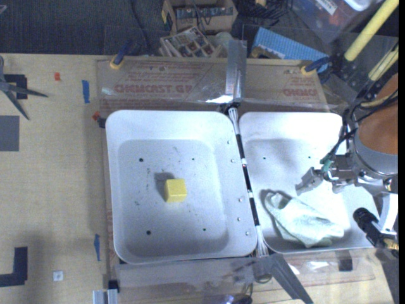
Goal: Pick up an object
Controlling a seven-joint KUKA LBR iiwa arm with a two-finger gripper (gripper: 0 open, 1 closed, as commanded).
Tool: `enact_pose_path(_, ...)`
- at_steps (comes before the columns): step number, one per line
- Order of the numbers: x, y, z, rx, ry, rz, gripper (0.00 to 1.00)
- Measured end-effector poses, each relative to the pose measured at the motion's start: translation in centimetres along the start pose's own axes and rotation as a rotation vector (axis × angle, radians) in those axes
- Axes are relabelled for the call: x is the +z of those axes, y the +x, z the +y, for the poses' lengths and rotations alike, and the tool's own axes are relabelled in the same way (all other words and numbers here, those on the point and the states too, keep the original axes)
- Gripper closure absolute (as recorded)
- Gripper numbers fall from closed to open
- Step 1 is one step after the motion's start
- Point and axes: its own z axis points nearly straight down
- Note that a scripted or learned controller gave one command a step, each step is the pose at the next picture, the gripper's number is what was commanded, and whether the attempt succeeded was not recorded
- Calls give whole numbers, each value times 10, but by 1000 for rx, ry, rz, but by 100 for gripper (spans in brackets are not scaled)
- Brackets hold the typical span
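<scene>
Wooden bench [50,189], two white bins. Right bin [285,132]: crumpled white cloth [304,223] just below-left of pincer [310,181]; finger state indiscernible. Left bin [126,132]: yellow block [176,190].

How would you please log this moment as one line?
gripper over right bin | nothing seen held | cloth below | yellow block in left bin

A block [176,190] lies in the left bin [126,128]; a crumpled cloth [302,222] lies in the right bin [285,128], with the pincer [309,181] just above it.
</scene>
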Motion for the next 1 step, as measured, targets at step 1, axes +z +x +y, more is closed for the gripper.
enact_pose_path(1,114,7,-2,45,-5,-1,0)
